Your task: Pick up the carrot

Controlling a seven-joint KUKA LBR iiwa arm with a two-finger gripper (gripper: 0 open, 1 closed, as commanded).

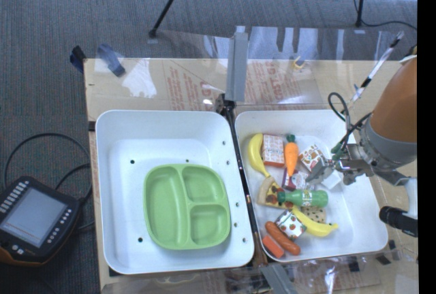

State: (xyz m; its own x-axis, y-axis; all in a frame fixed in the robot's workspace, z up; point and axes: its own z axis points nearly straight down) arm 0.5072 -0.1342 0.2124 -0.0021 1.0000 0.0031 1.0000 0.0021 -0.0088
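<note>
Camera view: the carrot (291,156) lies lengthwise in the right bin (361,228), green top pointing away, between a small red carton (273,150) and a white box (312,158). The gripper (332,171) hovers just right of the carrot; its grip cannot be made out.

The tray (187,207) lies in the left bin (116,150). In the right bin (361,231), the carrot (291,156) lies between a banana (255,153) and the gripper (325,171), behind a bottle (304,198).
</note>
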